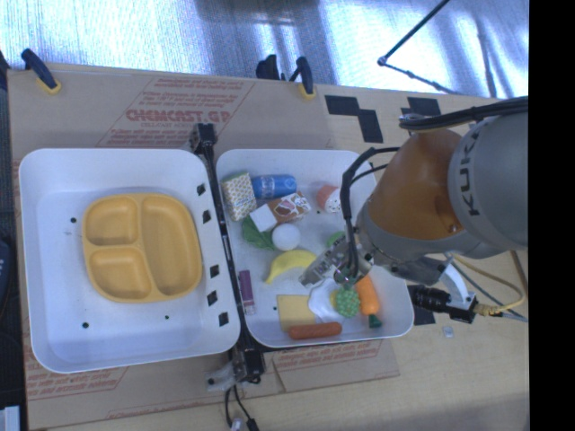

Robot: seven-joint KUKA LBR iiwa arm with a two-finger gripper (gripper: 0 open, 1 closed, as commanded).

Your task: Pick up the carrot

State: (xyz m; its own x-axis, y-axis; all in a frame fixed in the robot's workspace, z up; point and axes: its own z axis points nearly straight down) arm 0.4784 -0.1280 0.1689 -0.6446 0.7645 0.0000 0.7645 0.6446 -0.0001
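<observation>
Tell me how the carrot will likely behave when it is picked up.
The carrot looks like moulded plastic, so probably stiff and light. Its tapered, rounded body may slip or roll. It lies beside a green piece, which could get nudged.

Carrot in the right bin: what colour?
Orange, with a green tip at its lower end. The carrot shows best in the camera view, beside the gripper.
</observation>
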